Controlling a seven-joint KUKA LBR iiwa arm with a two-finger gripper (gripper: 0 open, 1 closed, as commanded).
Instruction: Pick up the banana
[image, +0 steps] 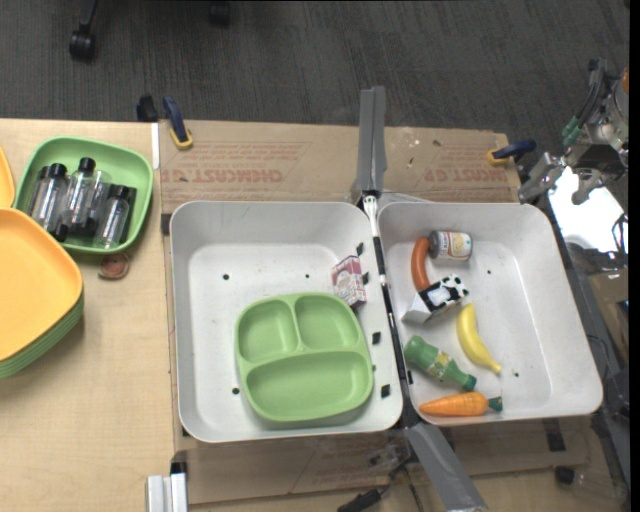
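The yellow banana (476, 340) lies in the right bin (540, 300), towards its front, running from upper left to lower right. It sits between a black-and-white carton (440, 296) and an orange carrot (460, 405). My gripper (550, 178) hangs at the upper right, over the bin's far right corner, well away from the banana. Nothing shows between its fingers.
The right bin also holds an orange sausage (420, 262), a small can (450, 243) and a green bottle (438, 362). In the left bin (200, 300) lie a green divided plate (303, 355) and a pink packet (349, 280). A green tray of bottles (85, 195) and yellow plates (30, 290) stand at the far left.
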